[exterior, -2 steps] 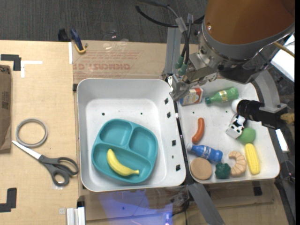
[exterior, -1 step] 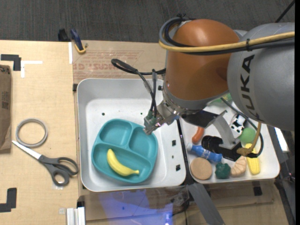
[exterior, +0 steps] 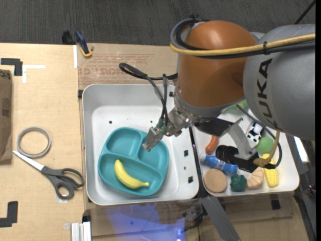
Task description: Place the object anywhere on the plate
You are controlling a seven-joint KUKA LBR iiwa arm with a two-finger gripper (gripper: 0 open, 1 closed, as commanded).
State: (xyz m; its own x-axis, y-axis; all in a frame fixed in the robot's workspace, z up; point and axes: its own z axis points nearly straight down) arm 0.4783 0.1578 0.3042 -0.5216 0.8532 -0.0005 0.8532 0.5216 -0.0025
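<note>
The tool (exterior: 152,140) hangs over the left bin (exterior: 95,109), right above the upper right compartment of the teal plate (exterior: 153,162), and from here I cannot tell whether it is open or closed; nothing shows gripped in it. The banana (exterior: 129,175), which I take to be the task's thing, lies in the plate's long lower compartment, below and a little left of the tool, close by but not touching it. Its long axis runs from upper left down to lower right, stem end towards the right. There is one arm only, so no question of which is nearer. To my eye the job looks done, fruit resting on the plate, and the next move need only be a lift clear. Counting now: one plate with three compartments, one banana, two white bins. The right bin (exterior: 286,187) holds a jumble of toy food: one corn cob (exterior: 271,176), one tan round biscuit-like piece (exterior: 216,181), one blue piece (exterior: 219,164), one dark green lump (exterior: 238,183), one red piece (exterior: 211,144), with more half hidden under the arm. On the worktop (exterior: 40,109) to the left lie one pair of scissors (exterior: 52,175) and one roll of tape (exterior: 33,141), well apart from the bins.
</note>
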